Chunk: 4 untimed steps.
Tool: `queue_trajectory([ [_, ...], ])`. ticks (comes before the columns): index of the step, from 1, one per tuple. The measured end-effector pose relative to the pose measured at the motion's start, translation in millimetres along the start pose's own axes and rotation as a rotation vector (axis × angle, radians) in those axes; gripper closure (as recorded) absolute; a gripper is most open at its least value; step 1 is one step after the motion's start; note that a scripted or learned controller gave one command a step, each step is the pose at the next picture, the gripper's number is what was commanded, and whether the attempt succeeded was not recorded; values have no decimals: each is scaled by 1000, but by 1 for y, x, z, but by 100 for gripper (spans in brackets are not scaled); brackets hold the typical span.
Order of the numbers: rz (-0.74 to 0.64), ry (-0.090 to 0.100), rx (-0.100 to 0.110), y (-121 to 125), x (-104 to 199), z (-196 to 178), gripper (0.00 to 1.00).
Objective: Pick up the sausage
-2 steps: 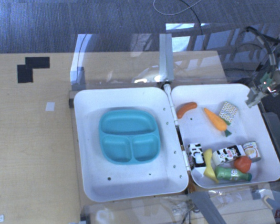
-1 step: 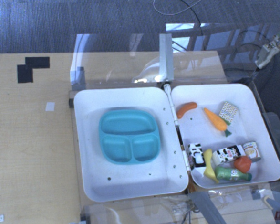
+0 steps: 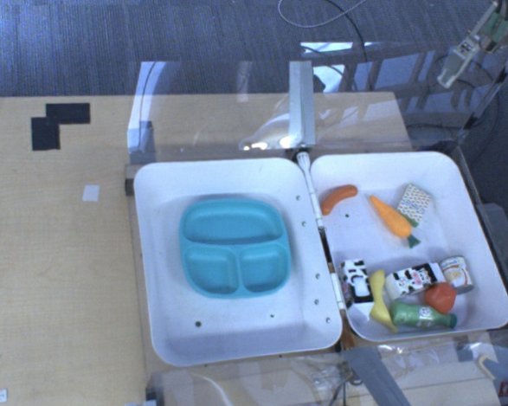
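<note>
Sausage point(image 3: 338, 198) lies free at the right bin's point(image 3: 460, 179) upper-left, near the divider wall. I'd drop the pincer straight down across its short axis, clear of that wall. Pincer state: can't tell. Same bin holds carrot point(image 3: 391, 217), cartons, can, tomato. Left bin: blue tray point(image 3: 234, 246).

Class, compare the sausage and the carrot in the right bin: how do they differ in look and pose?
The sausage is plain reddish-orange, rounded at both ends and slightly curved; the carrot is brighter orange, tapers to one end and has a green tip. The sausage lies by the bin's left wall, near the divider; the carrot lies further right, beside a small patterned packet. Both lie flat in the right bin, apart from each other.
</note>
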<state>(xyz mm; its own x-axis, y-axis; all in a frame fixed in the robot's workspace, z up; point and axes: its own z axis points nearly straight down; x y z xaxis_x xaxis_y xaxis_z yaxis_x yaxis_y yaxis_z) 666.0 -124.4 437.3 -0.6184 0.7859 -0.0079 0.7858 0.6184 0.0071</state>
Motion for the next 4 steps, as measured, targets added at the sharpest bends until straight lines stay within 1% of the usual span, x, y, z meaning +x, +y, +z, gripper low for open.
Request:
queue_trajectory([
  [1, -183, -2, -1, -18, -18, -1, 100],
  [4, -196, -30, -22, -12, -17, -44, 100],
])
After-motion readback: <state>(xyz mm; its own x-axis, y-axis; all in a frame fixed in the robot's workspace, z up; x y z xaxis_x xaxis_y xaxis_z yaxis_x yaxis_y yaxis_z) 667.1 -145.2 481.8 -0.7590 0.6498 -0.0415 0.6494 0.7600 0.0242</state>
